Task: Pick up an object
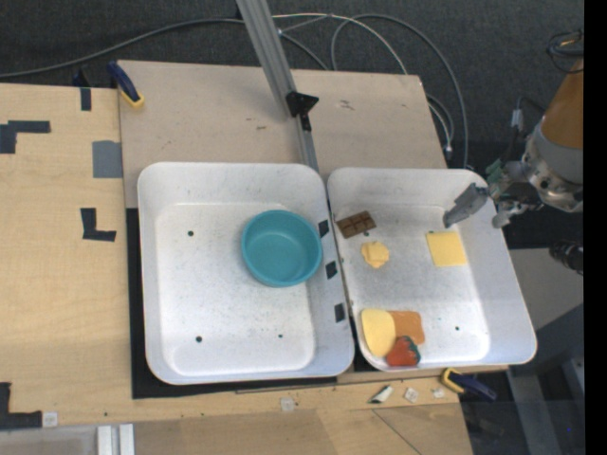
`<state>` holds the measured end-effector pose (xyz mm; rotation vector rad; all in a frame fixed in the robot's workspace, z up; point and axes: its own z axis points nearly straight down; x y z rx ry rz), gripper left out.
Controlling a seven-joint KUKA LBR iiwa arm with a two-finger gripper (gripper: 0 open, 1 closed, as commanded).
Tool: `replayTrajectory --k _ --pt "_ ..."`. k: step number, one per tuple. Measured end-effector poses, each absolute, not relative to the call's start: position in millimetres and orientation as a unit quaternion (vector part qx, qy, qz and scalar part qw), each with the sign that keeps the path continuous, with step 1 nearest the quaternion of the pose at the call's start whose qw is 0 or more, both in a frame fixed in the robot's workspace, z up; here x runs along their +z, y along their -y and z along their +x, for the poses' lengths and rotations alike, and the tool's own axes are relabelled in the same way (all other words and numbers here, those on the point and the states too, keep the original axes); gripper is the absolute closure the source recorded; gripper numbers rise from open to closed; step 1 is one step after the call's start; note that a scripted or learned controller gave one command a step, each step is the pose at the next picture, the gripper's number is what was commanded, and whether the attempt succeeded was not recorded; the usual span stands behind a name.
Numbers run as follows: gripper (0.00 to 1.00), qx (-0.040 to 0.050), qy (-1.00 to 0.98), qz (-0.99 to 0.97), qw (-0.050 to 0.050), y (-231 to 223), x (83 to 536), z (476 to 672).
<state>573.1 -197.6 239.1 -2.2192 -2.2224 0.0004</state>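
My gripper [477,207] hangs over the far right part of the right bin [503,282], reaching in from the right rim, with the orange band of my arm [560,131] behind it. 1 grey finger points down and left toward the bin floor; I cannot tell how wide I stand open, and nothing shows between my tips, so I judge that I carry nothing.

The closest thing to me is the yellow square piece [446,248], lying flat on the bin floor just below and to the left of my finger, apart from it. It lies away from the walls, which leaves room on either side for a grasp from above, so I judge it the likely target. Being flat and thin, it may slip under my tips.

Further left lie a small yellow lump [376,254] and a brown chocolate-like block [357,224] near the divider between the 2 bins. At the near edge a pale yellow piece [377,331], an orange piece [409,325] and a red one [403,353] sit touching in a cluster, harder to take singly.

The left bin [171,282] holds a teal bowl [280,246], upright, well apart from me. Both bins rest on the wooden surface [57,188]. The pick is not yet done.
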Motion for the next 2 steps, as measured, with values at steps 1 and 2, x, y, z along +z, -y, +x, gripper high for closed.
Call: replayTrajectory --k 1,2 --pt "0.0 0.0001 0.708 -0.707 0.0 197.6 239.1 573.1" --pt "0.0 0.0018 0.708 -0.706 0.002 191.4 191.7 578.3"
